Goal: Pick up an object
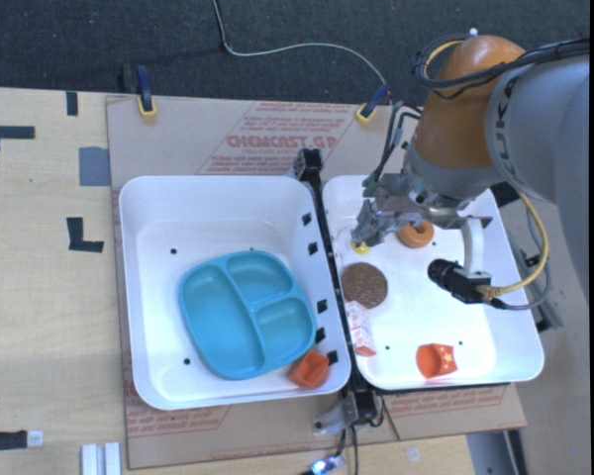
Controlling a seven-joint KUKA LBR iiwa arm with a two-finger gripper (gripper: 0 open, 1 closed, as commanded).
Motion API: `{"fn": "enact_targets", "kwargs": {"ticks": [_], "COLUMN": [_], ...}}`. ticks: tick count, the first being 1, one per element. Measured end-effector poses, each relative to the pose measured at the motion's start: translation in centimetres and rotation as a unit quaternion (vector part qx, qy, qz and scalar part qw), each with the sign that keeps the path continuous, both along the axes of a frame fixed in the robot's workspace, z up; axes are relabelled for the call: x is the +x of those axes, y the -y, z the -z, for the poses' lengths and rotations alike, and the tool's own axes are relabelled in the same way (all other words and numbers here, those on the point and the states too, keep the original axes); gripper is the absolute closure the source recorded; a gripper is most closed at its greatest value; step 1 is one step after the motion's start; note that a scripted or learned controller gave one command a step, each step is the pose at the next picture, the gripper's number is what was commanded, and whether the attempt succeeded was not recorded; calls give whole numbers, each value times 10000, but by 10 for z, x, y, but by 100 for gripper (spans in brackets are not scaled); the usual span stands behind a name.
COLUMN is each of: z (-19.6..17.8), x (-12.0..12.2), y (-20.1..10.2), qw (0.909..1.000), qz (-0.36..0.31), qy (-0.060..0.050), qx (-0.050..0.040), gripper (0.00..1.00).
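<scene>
Nearest the camera's edge of the bench, a small orange-red block (309, 368) sits in the left white bin (144, 265) just beside the corner of a blue three-compartment plastic tray (246, 311), and a red wedge-shaped plastic piece (435, 360) rests near the front wall of the right white bin (520, 349). Further back in the right bin lie a flat brown round cookie-like disc (364, 284), a small white-and-red wrapped packet (358, 329) against the divider, and a small orange rounded object (414, 234). The grey arm's gripper (368, 232) hangs low over the back-left part of the right bin; whether its tips are spread or pressed together I cannot tell, since the wrist body covers them from above, and nothing can be seen pinched between them. The relation that matters: the brown disc lies just in front of the gripper, toward the camera, close but apart, while the orange rounded object sits just beside the gripper on its right, partly tucked under the wrist. The disc is round and flat, so it has no long axis and points no way; any closing direction would likely serve, though its low profile looks hard to pinch. The orange object also looks roughly round, its orientation too hidden to judge.
</scene>
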State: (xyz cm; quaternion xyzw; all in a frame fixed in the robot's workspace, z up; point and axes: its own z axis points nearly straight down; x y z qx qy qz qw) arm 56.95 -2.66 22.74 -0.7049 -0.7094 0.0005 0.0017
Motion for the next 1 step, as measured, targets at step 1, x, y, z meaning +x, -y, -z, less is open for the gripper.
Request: {"fn": "enact_targets", "kwargs": {"ticks": [1], "z": [-8], "x": [3], "y": [-57], "qw": [10000], "qz": [-8], "qy": [9], "qx": [2], "gripper": [100]}}
